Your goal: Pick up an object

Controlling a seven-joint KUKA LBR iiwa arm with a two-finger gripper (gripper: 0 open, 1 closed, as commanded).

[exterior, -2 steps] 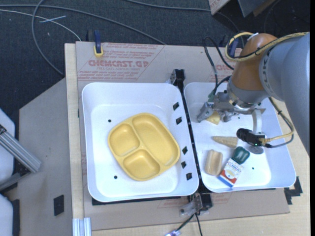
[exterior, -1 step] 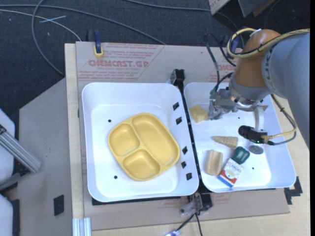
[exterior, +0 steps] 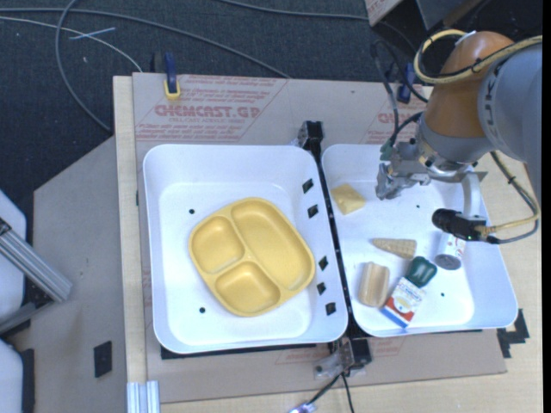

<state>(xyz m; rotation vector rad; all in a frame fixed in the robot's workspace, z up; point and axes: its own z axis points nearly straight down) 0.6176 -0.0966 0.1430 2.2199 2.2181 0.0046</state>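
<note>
Bench | left bin [exterior: 164,231]: yellow tray [exterior: 250,255] | right bin [exterior: 491,304]: food pieces

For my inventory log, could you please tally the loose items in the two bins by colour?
Yellow or tan: 4, namely divided tray, cheese-like chunk, wedge, bread-like roll
Green: 1, small green object
Red and white: 1, small carton
Silver: 1, small can
Total: 7

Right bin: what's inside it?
Right bin holds a pale yellow chunk, a tan wedge, a tan block, a green-capped item and a small carton. The gripper and arm cover the far corner.
</note>
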